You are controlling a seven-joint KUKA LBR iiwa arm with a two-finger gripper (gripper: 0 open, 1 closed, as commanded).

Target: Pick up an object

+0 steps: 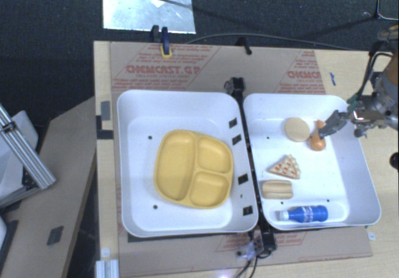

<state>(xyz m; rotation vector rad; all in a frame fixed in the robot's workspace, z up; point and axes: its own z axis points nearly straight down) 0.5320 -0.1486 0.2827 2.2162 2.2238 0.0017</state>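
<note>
my gripper [333, 122]: over right bin's [365, 171] far edge, just by the small orange item [318, 141] — open or shut, can't tell.
orange item: right bin, beside round bun [297, 129]; likely target, nearest.
yellow tray [193, 169]: left bin [137, 146], not in play.

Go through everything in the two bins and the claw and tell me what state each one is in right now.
yellow divided plate: flat in the left bin, compartments up.
round bun: resting in the right bin.
orange piece: beside the bun, near the claw.
pizza slice: lying flat.
hot dog: lying flat.
blue bottle: on its side.
claw: low over the right bin, finger state unclear.
</note>
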